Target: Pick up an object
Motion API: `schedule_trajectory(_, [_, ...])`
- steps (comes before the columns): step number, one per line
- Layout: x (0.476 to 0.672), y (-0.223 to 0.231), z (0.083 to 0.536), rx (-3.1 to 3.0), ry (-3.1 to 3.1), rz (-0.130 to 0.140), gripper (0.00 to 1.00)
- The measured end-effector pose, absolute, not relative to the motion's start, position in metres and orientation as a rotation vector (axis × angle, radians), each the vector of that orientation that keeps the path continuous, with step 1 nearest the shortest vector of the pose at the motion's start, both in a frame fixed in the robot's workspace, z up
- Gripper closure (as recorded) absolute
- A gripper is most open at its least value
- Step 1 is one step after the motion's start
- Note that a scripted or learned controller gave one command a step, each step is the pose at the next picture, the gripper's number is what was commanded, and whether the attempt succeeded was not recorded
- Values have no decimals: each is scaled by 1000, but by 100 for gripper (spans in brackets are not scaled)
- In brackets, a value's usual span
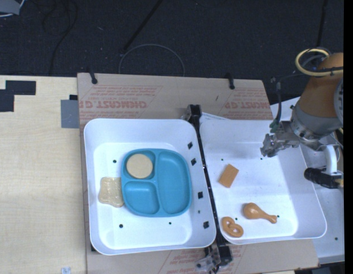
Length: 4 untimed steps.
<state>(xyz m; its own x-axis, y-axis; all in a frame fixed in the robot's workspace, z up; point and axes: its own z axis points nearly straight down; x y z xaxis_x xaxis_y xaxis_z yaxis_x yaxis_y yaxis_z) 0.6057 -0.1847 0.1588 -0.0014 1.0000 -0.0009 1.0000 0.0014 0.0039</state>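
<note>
Dark carpet floor (pixel 165 27) beyond, loose cables (pixel 151 56) across it. Pale wood desk (pixel 33 181) left, cardboard sheet (pixel 165 99) on top.

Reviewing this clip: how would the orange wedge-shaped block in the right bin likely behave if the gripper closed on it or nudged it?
The orange wedge-shaped block looks solid with flat faces, so it probably stays stiff in a pinch. Lying flat on the right bin, it would likely slide, not roll. Its small size suggests it is light. The gripper sits apart from it, near the bin's far edge.

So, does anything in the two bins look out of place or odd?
Mostly no. Only the pale flat piece lies beside the blue tray against its left edge, while the round cookie sits inside a compartment.
</note>
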Motion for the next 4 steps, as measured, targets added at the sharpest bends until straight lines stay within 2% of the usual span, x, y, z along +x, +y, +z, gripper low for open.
schedule_trajectory(1, [596,-182,211,2219,2222,2,100])
schedule_trajectory(2, [597,-183,236,2219,2223,1,100])
schedule_trajectory(3, [594,-123,234,2219,2230,-1,100])
schedule_trajectory(4, [606,-71,225,2220,2230,-2,100])
